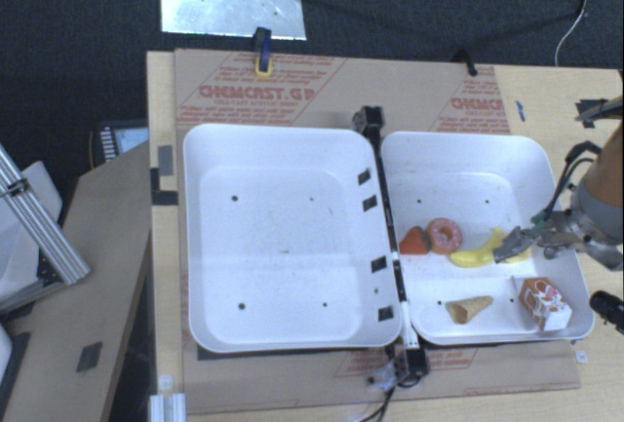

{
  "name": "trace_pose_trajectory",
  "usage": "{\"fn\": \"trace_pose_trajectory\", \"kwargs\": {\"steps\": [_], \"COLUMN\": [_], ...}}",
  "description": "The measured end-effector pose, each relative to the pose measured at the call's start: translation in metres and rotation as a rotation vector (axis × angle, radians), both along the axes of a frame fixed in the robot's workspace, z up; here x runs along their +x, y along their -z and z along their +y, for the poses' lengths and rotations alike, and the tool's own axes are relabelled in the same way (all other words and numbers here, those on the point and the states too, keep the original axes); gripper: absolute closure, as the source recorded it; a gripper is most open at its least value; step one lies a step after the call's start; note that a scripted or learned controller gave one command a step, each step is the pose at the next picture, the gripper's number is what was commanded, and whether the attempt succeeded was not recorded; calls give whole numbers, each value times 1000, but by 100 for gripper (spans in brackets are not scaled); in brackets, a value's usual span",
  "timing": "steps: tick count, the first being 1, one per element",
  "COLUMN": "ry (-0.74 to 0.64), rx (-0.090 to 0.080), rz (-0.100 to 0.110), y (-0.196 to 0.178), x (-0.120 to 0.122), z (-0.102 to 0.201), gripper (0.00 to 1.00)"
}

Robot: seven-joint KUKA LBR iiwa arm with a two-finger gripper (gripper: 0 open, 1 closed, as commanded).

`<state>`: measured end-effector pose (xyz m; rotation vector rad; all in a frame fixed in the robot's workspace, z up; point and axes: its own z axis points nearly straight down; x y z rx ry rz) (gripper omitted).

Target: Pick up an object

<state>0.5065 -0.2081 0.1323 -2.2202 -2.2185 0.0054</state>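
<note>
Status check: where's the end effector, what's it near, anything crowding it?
End effector low in right white bin, at yellow toy banana. Nothing visibly gripped. Pink donut and red strawberry close beside banana.

The bench (166,118) bears a brown printed board (322,89), and two white bins (283,147) sit side by side on it.

Five small items sit in the right bin (458,152): a red strawberry (415,241) touching a pink-iced donut (446,234) near the middle, and a yellow banana (485,253) lying just right of them, its far end under the gripper. Nearer the front edge, a tan cone (469,309) lies on its side, and a red-and-white box (544,303) sits in the front right corner.
</note>
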Motion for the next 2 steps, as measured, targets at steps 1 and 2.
{"fn": "trace_pose_trajectory", "kwargs": {"steps": [1,2], "ry": [-3,-7], "rx": [-2,2], "rz": [-8,-5], "y": [-16,-26], "x": [2,-20], "z": [1,40], "gripper": [100,100]}}
